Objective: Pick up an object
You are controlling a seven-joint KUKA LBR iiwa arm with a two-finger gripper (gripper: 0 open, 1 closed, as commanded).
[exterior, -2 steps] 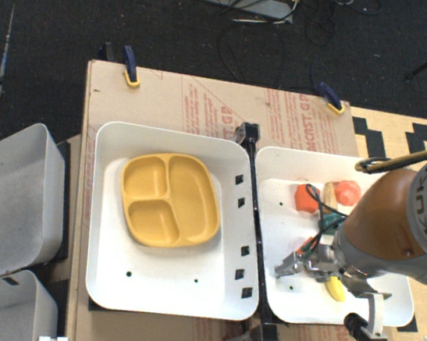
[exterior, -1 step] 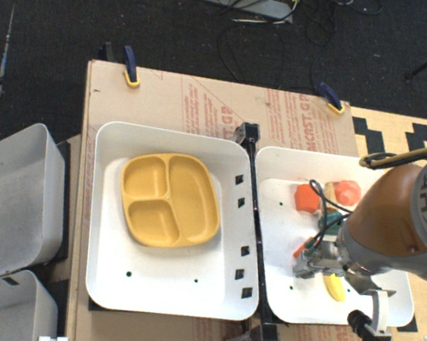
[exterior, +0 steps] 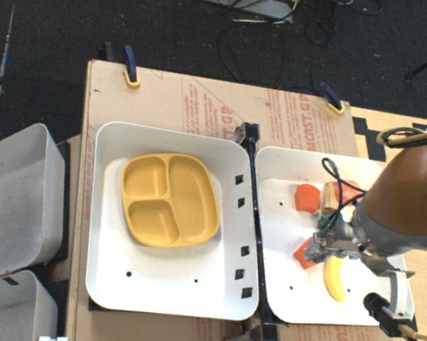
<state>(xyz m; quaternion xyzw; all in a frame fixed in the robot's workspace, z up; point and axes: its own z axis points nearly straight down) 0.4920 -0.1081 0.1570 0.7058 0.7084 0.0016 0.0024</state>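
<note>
Two bins: side by side on the bench, left bin (exterior: 105,214) and right bin (exterior: 286,215), touching along the middle
Banana (exterior: 334,279): nearest item in right bin, lying just beside the gripper on its right
Red block (exterior: 306,254): directly under the gripper, partly covered by it
Gripper (exterior: 323,246): low over right bin, at the red block; spread of its tips impossible to tell from this slant, nothing clearly seen clamped
Arm (exterior: 406,201): grey with orange band, reaching in from the right, hiding part of right bin
Orange block (exterior: 306,198): further back in right bin, apart from the gripper
Tan block (exterior: 330,199): touching or just beside the orange block, partly behind a cable
Yellow tray (exterior: 170,199): three compartments, alone in left bin, well apart from the arm
Clamps: two, blue and yellow, left clamp (exterior: 131,67) and right clamp (exterior: 330,97), on the board's far edge
Step in hand: probably descent or closing on the red block, lift not yet made
Next move: firm closure on the red block, then a straight rise, keeping clear of the banana alongside
Risk: likely slip if only the block's edge is caught, or a nudge to the banana on the way up
</note>
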